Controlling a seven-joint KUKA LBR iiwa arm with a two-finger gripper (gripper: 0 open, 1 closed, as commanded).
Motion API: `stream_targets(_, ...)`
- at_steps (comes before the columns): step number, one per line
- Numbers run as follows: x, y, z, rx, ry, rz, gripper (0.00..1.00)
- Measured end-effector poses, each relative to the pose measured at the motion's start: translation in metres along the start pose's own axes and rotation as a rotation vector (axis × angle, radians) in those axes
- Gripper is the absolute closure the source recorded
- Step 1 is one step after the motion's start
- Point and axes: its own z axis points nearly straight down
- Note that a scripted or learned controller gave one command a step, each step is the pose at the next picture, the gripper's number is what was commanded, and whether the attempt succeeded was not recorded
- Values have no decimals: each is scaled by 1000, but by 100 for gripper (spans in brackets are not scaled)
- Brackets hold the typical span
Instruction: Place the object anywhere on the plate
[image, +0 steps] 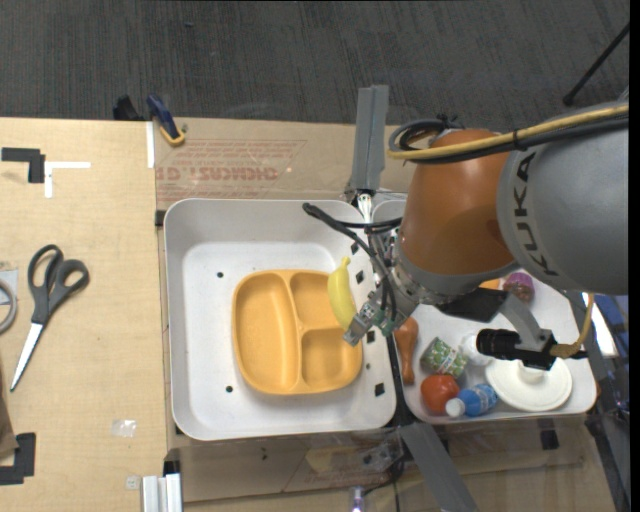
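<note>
An orange-yellow divided plate lies in the left white bin. A yellow banana stands over the plate's right rim, stem end pointing up and away. My gripper comes in from the right under the big orange wrist and is shut on the banana's lower end. The arm hides the far right corner of the left bin and much of the right bin.
The right bin holds a carrot-like orange piece, a green packet, a red tomato, a blue bottle, a white dish and a purple item. Scissors lie on the bench at left.
</note>
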Motion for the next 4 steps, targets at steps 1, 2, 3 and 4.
stream_targets(1, 32, 42, -51, -1, -1, -97, 100)
stream_targets(2, 32, 42, -51, -1, -2, -97, 0)
stream_targets(3, 32, 42, -51, -1, -2, -97, 0)
stream_targets(4, 32, 42, -51, -1, -2, -97, 0)
